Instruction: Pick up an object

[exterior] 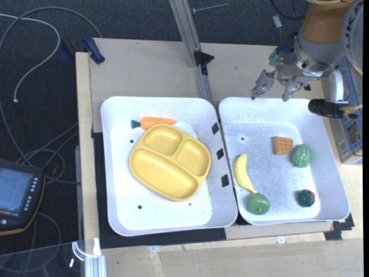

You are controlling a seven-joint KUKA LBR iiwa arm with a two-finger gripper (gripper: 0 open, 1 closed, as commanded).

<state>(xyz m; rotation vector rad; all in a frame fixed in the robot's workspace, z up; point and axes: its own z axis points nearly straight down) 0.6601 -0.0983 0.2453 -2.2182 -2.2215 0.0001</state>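
The hand (275, 89) is hanging over the far rim of the right bin (323, 111), its two fingers spread apart with nothing between them. Every loose thing in that bin is lying nearer to the camera than the hand. The closest is the small tan waffle-like square (282, 145), sitting almost straight in front of the hand and slightly to the right, well apart from it. Just right of the square a knobbly green ball (300, 155) is resting.

The banana (244, 173) is lying at the bin's left side, its long axis running near-to-far with a slight curve. At its near tip a green apple (258, 203) is sitting, touching or nearly so. A dark red-and-green fruit (305, 198) is sitting alone at the near right.

The left bin (115, 114) is carrying a yellow divided plate (169, 161) and a carrot (155, 122).
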